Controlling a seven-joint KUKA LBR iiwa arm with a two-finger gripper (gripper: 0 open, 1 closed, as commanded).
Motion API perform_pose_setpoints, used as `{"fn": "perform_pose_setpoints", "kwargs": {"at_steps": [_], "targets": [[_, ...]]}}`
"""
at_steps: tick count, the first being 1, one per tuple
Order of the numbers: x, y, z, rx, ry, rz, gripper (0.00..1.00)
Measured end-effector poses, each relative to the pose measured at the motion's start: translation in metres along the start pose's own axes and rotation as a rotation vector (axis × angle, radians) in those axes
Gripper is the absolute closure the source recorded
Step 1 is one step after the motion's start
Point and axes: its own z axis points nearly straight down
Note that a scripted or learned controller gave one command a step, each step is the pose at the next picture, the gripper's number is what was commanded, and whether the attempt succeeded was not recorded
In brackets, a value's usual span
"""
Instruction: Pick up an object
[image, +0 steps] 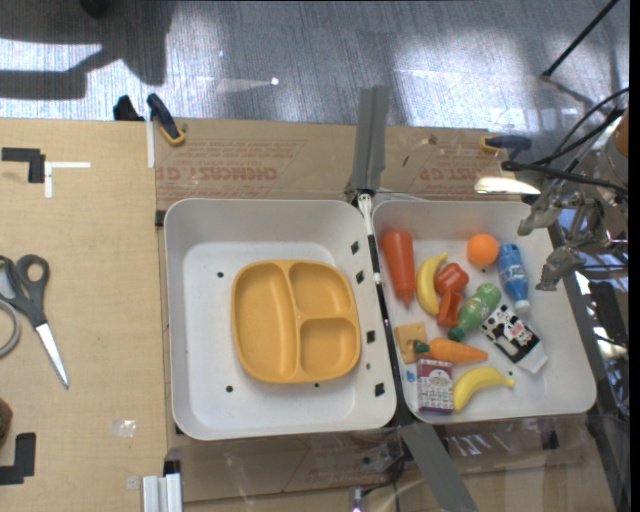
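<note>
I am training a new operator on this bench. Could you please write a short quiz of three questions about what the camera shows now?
1. True or false: the yellow divided plate lies in the left bin.
2. Multiple choice: what lies just left of the blue bottle in the right bin? A) scissors B) an orange ball C) a clamp
3. Fill in: the bottom banana lies next to a small ______ carton.

Key
1. True.
2. B, the orange ball.
3. Pink: the pink carton. The gripper is at the right bin's far right edge, above the bin wall.
</note>
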Motion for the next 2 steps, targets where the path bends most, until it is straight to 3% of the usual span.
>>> {"fn": "perform_pose_setpoints", "kwargs": {"at_steps": [1,2], "targets": [[-0.015,0.017,0.131,0.006,-0.015,-0.146,0.0],[-0.067,0.03,0.155,0.001,-0.005,0.037,0.0]]}}
